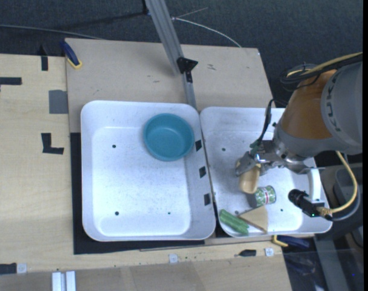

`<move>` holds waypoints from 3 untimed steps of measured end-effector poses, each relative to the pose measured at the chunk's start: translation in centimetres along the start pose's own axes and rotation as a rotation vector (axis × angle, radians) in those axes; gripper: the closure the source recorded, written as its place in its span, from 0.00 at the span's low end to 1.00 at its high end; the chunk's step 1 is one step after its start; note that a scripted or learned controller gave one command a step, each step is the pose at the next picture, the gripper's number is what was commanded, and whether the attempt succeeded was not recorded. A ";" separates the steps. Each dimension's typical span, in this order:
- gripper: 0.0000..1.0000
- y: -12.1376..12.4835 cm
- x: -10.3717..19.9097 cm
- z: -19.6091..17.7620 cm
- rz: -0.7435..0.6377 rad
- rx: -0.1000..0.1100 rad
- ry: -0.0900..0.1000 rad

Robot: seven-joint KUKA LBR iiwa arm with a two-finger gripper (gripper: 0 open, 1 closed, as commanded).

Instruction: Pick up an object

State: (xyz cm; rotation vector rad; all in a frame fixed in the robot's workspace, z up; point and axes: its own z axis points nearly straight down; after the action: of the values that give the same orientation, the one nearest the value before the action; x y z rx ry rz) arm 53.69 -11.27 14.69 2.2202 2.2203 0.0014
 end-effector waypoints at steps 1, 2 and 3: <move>1.00 0.1 -0.3 -6.3 -0.001 -0.003 -0.001; 1.00 0.2 -0.3 -11.3 -0.002 -0.002 0.000; 1.00 -0.4 5.9 -10.2 -0.007 0.005 0.002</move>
State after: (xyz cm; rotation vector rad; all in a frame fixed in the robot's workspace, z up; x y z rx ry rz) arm 53.22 -5.38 24.89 2.2160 2.2306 -0.0019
